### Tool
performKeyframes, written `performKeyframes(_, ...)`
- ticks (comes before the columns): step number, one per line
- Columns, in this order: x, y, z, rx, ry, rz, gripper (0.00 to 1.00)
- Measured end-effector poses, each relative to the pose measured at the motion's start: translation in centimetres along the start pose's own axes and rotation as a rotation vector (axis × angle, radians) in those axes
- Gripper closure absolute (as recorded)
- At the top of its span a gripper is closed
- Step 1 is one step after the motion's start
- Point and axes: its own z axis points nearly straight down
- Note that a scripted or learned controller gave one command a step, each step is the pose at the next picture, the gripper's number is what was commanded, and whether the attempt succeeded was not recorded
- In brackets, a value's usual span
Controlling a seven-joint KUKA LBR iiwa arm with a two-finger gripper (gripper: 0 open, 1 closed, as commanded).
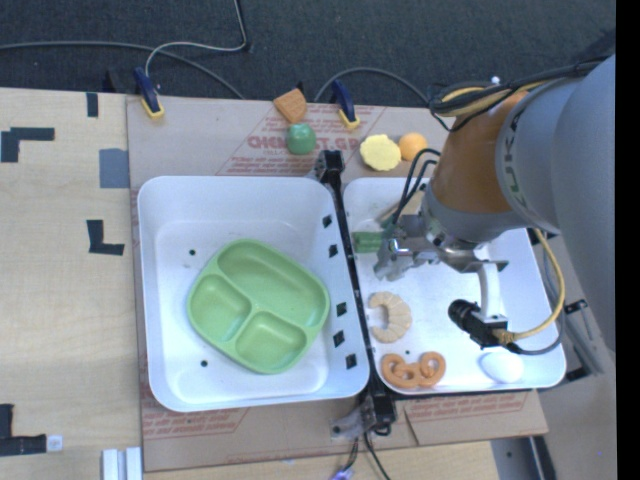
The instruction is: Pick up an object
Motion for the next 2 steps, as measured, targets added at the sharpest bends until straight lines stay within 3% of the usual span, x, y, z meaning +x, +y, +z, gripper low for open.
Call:
performKeyframes(1, 0.0, 0.0, 0.0, 0.001, -0.001, 0.0, 0.0)
performKeyframes(2, -2.7, 11.4, 0.0, 0.001, -0.002, 0.0, 0.0)
